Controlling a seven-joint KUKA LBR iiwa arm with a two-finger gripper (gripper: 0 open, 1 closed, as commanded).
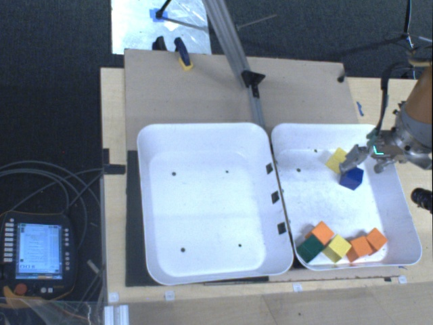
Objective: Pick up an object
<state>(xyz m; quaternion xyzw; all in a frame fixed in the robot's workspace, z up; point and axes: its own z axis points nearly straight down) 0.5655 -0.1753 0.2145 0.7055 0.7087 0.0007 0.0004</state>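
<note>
A: What is seen on the bench [203, 87], taken from the largest thing down?

B: Two shallow white bins are set side by side on it. The left bin [203, 263] is the wider of the two as seen here; the right bin [399, 215] holds all the blocks. A grey pole [226, 32] is slanted across the upper middle, down toward the gap between the bins.

A: And the arm?

B: The arm [419, 124] is seen reaching in from the right edge, over the upper right part of the right bin. Its gripper [362, 156] is placed above the bin floor, just beside two blocks.

A: How are the fingers set?

B: That cannot be told. One grey finger [353, 156] is seen lying against the yellow block; the rest is too blurred to judge, and no block is shown clearly between the fingers.

A: Where are the blocks?

B: A yellow block [336, 160] and a blue block [351, 178] are found in the upper part of the right bin, near each other, right at the gripper. Well apart from them, a cluster is gathered along the near wall: an orange block [323, 232], a dark green block [310, 248], a second yellow block [337, 248], and two more orange blocks [369, 242], packed touching or nearly so.

A: Anything off the bench?

B: A handheld control pendant [37, 252] with a lit screen is laid at the lower left, with cables [67, 185] looped above it. A small yellow and blue item [183, 54], too small to name, is seen at the far edge of the bench.
</note>
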